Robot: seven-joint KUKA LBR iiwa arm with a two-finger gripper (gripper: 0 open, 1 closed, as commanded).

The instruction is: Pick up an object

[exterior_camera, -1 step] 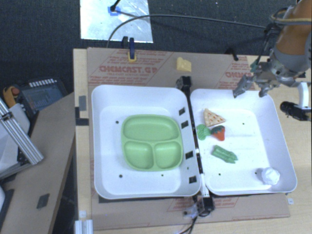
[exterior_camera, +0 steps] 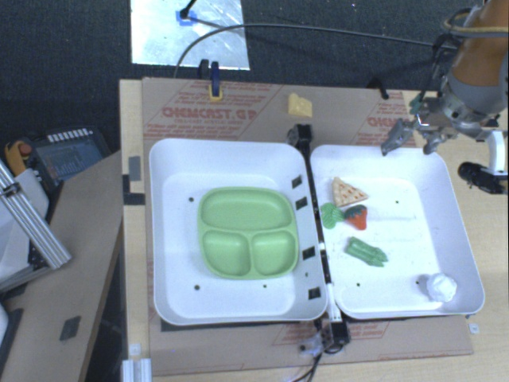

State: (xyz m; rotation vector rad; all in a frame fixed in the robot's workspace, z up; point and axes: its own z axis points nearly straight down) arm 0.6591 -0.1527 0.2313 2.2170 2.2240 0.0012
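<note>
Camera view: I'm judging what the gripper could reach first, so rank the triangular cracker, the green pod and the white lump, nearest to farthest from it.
From the gripper:
1. Triangular cracker, right bin's upper left.
2. Green pod, mid-bin.
3. White lump, lower right corner.

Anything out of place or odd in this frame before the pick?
One thing: a small yellow piece lies on the board behind the bins, outside both. The other items, including the pizza-slice toy and green pod, lie in the right bin. The green tray sits squarely.

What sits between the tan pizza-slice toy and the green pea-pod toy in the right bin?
In the camera view, a small red-orange carrot-like toy lies between the tan pizza-slice toy and the green pea-pod toy.
</note>
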